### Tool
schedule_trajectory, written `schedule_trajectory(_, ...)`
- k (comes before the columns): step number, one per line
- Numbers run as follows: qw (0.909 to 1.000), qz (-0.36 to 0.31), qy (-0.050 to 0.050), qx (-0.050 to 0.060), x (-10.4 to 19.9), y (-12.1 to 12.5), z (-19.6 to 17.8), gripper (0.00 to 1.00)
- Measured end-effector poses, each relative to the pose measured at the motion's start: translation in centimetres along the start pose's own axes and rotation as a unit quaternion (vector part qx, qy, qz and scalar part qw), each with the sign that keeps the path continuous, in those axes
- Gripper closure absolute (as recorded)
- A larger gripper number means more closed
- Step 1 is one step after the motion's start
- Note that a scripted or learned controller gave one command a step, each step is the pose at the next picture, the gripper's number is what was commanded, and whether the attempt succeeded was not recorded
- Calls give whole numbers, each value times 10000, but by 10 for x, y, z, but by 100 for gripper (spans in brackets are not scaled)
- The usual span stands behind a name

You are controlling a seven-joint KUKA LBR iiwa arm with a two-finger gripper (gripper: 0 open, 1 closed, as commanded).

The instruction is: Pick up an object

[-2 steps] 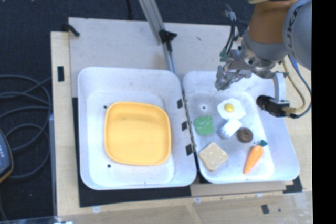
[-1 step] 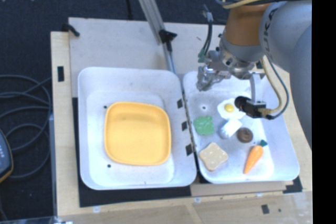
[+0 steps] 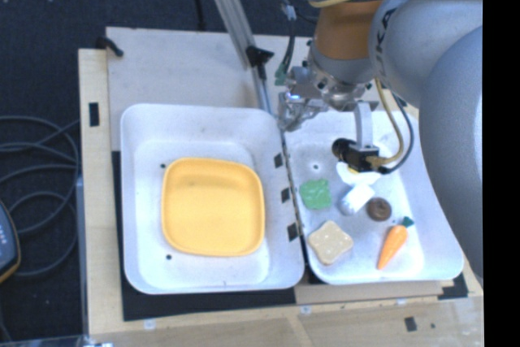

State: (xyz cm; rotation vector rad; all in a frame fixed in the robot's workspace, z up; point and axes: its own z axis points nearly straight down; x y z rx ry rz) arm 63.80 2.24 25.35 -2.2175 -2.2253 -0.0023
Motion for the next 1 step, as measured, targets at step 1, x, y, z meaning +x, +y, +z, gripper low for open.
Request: schedule_trajectory(1, 10000, -1, -2, 7, 56, 3, 10, 100)
